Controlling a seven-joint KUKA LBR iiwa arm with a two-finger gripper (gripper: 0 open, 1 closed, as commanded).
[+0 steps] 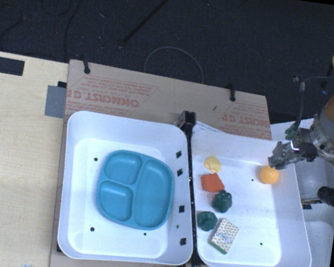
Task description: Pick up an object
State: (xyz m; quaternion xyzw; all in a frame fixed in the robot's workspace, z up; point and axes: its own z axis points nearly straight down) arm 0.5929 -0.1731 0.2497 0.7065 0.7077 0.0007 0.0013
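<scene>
The metal claw [282, 156] hangs just above a round orange ball [269, 175] near the right bin's [286, 253] far wall; its opening cannot be told. A smooth blue plastic divided tray [134, 189] lies in the left bin [84, 148].

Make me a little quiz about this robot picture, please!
1. True or false: the blue plate lies in the left bin.
2. Which thing is nearest the gripper? A) orange ball B) patterned box C) red block
3. Fill in: the plate has ___ compartments.

Key: 1 true; 2 A; 3 three.
</scene>
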